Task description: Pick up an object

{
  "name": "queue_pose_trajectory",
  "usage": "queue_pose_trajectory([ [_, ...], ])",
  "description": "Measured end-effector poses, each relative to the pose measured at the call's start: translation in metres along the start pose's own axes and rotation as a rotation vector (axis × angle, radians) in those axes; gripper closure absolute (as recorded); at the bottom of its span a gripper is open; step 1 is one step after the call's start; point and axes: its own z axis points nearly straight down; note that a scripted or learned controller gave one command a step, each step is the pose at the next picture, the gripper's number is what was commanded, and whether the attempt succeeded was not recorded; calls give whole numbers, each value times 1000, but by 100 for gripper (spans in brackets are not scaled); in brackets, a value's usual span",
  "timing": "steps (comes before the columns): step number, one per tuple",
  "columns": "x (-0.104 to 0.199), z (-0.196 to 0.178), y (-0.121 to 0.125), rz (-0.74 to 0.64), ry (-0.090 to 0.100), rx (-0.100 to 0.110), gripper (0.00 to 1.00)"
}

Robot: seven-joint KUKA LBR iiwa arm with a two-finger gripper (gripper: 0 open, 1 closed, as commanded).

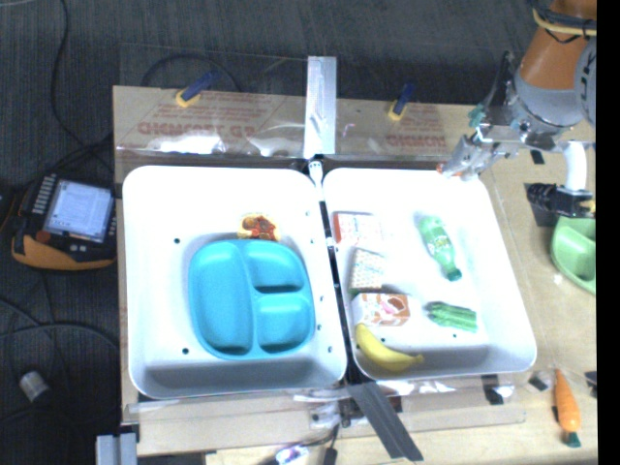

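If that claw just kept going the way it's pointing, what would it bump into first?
The claw hangs over the right bin's far right corner, angled down and leftward. Going straight on, it would likely meet the bin's white floor first, short of the green bottle; depth is hard to judge from this one view.

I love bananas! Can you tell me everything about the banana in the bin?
The banana is yellow, curved like a smile, and looks whole and unpeeled, perhaps a plastic toy. It lies flat in the right bin, at the near left corner by the wall. Its upper side seems to touch a small picture box just behind it.
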Motion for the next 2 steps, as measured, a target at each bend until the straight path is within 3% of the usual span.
queue_pose_trajectory([
  [1, 22, 10, 8, 57, -1, 1, 0],
  [2, -12, 152, -18, -82, -4, -8, 0],
])
